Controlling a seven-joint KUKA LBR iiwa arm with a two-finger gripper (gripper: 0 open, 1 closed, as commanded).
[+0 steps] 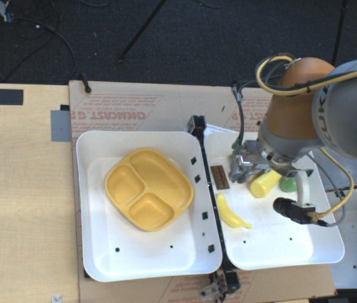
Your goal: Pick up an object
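Yellow three-compartment plastic tray [149,188]

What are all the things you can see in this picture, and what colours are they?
White bins: two, side by side on the bench.
Divided plate: one, yellow, in the left bin.
Banana: one, yellow, in the right bin near the divider.
Yellow block: one, right bin, beside the tool.
Green thing: one, partly hidden by the arm.
Brown piece: one, right bin.
Arm: one, grey and orange, over the right bin.
Tool: one, low in the right bin.
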